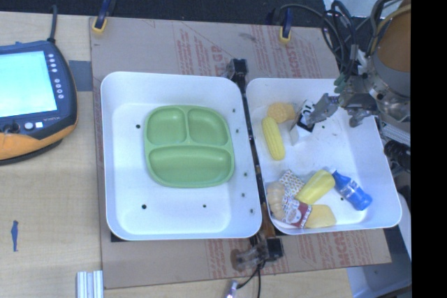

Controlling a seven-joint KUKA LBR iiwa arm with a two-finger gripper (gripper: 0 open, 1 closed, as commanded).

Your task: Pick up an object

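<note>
The gripper (307, 123) reaches in from three o'clock over the right bin (370, 150), its dark tips low near the bin's upper middle; how wide it stands I cannot tell. Just at nine o'clock of it lie a corn cob (273, 137) and, at ten o'clock, a round yellow bun-like piece (281, 112). At six o'clock cluster a yellow bottle (316, 186), a blue bottle (351, 192) and a small packet (296, 211). The left bin (119, 150) holds a green divided plate (188, 146). A teach pendant (31, 98) sits at far nine o'clock.
</note>
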